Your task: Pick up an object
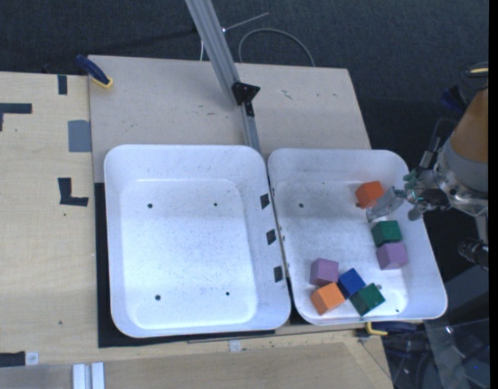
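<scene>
Hand (384, 207) at the right bin's (330, 162) far right edge.
Its grip is unreadable; it sits beside an orange block (369, 193), other blocks crowding the bench-front corner.

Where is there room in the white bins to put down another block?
The left shallow white bin has bare floor throughout. In the right white bin, the part beside the shared rim is free; blocks crowd its right side and near corner, by the claw.

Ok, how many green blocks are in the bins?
2, both in the right bin: one green block near its right wall, just below the gripper; another green block at the front, beside the blue block.
</scene>
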Robot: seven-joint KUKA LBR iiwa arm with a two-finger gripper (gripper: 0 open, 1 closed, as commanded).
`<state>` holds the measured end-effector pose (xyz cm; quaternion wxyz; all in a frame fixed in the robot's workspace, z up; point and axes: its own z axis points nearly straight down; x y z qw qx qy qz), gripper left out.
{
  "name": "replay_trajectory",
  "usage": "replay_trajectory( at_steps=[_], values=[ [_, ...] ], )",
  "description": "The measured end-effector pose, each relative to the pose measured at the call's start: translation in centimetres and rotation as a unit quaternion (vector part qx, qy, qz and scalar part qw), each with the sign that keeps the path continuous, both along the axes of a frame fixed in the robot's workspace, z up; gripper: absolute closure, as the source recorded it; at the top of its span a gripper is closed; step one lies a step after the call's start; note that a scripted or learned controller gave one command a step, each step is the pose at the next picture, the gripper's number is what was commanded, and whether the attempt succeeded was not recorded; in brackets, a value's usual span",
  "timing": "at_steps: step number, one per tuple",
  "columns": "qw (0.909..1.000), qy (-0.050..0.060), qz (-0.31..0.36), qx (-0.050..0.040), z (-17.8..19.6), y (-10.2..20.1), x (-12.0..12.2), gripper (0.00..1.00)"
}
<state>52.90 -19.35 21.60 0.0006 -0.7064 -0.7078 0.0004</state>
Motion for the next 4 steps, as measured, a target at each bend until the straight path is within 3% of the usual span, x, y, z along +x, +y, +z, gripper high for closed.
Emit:
replay_trajectory(
  at_steps=[1,3,4],
  values=[
    [1.0,-0.005,0.0,-0.0018,21.8,1.3,-4.6,0.0],
    [1.0,-0.004,0.002,-0.0006,33.0,9.8,-4.5,0.0],
    [1.0,0.004,-0.001,0.0002,13.2,11.3,-4.1,0.0]
  ],
)
